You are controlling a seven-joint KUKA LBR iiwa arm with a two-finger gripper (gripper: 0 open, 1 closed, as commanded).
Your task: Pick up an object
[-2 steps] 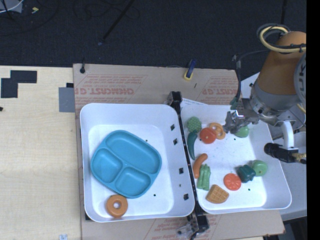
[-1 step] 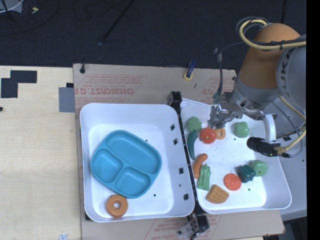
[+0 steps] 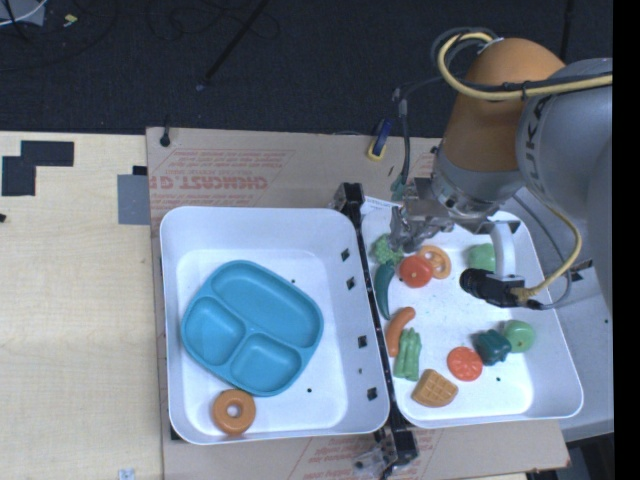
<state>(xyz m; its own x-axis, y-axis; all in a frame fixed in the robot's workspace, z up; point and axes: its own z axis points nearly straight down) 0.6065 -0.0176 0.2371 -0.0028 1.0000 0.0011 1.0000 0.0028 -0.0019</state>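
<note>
In the left bin (image 3: 180, 268), a blue tray (image 3: 252, 325) and 1 doughnut (image 3: 234, 410); tool (image 3: 408, 230) state unclear.

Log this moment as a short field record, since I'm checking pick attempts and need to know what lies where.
left bin: blue divided plate; orange doughnut at its near edge
right bin: red tomato, sausage, green vegetable, waffle, second red ball, dark teal toy, green ball
gripper: low over the right bin's far left corner, just above the red tomato
held object: none seen between the fingers
</note>
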